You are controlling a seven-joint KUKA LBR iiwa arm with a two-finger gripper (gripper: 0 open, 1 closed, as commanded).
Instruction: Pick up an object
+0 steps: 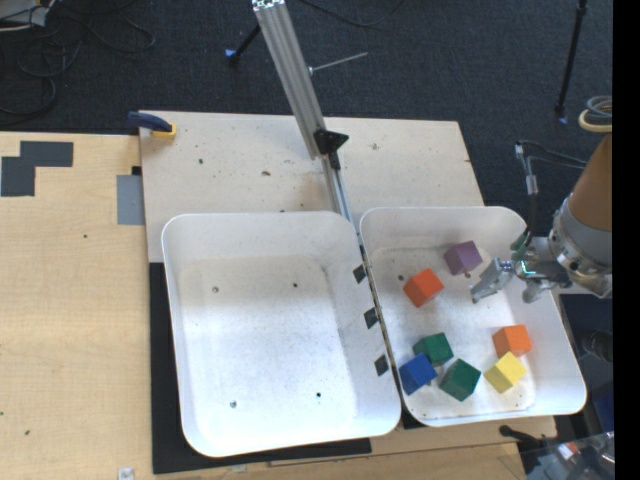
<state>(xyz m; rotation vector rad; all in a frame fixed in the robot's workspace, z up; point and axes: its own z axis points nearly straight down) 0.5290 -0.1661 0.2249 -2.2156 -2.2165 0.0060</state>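
A pale table (300, 163) carries two shallow white bins. The left bin (270, 333) sits beside the right bin (560, 393), which holds an orange cube (423, 287), blue cube (417, 372), two green cubes, purple cube (462, 257) and yellow cube (505, 372). The gripper (490, 284) hovers just right of the orange cube, holding nothing; its opening cannot be told.

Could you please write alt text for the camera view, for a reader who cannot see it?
A robot gripper hovers low over the right bin, between a purple cube and an orange cube. Nearer the front lie blue, yellow, orange and two green cubes. The left bin sits alongside.
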